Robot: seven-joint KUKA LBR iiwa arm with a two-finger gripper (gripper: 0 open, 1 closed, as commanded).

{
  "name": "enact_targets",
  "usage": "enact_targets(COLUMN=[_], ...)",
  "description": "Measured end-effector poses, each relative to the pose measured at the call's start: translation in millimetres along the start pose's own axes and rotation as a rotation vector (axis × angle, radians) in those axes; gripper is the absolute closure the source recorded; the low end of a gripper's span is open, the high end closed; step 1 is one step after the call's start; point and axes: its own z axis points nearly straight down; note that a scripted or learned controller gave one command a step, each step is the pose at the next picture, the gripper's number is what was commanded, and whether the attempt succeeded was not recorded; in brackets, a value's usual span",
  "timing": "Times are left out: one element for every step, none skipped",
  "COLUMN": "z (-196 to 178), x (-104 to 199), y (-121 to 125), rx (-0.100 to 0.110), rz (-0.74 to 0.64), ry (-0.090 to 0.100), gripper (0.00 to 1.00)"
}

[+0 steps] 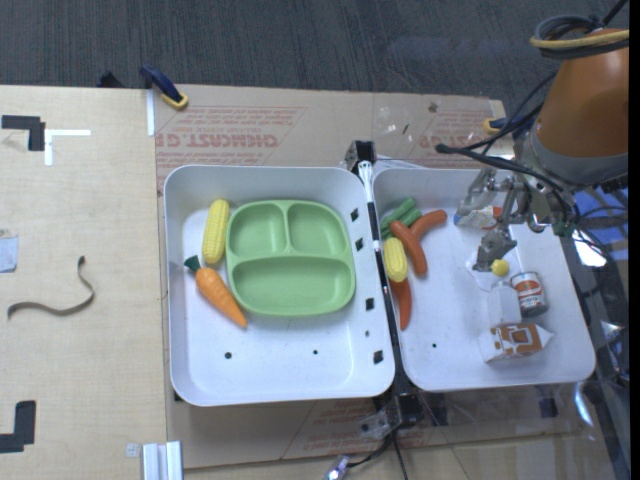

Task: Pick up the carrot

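Observation:
The carrot is orange with a dark green top. It lies slantwise in the left bin, against the lower left edge of a green divided plate. My gripper hangs over the right bin, far to the right of the carrot, with a small yellow piece beside its tip. Nothing of the carrot is near it.
A yellow corn cob lies just above the carrot. The right bin holds red sausages, a second corn cob, green beans, a small can and a brown carton. A divider wall separates the bins.

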Motion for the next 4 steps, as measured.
enact_targets(z=[105, 107, 107, 108], x=[-48, -65, -66, 18], y=[-54, -16, 29, 13], rx=[0.001, 0.000, 0.000, 0.000], rz=[-0.006, -0.040, 0.098, -0.075], ry=[-0.002, -0.005, -0.003, 0.000], gripper=[0.00, 0.00, 0.00, 0.00])
